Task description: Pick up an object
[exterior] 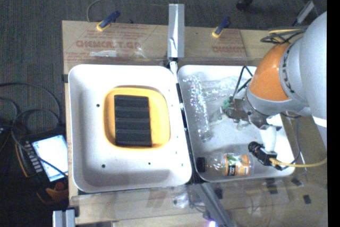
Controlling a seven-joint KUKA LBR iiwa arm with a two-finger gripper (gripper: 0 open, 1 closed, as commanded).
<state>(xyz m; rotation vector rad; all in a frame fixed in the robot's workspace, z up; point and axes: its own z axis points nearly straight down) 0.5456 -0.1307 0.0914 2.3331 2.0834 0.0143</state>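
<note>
I'm reaching in from the right over the right bin (186, 114), my hand (237, 112) low near its middle, but my wrist covers it and I cannot tell its state. Nothing shows in my grip. The candidates lie close by: a clear plastic bottle (197, 106) lying lengthwise along the bin's left wall, and a small bottle (229, 164) with an orange label and dark cap lying on its side near the front edge — both apart from my hand. The left bin (85, 114) holds a yellow tray (110, 114) with a black ribbed block (132, 120), well away. As I judge it, the clear bottle is nearest, but it looks slick and crushable, so I should come straight down across its narrow width, centred, and close gently — a grip off to one side would likely squirt it against the wall.
</note>
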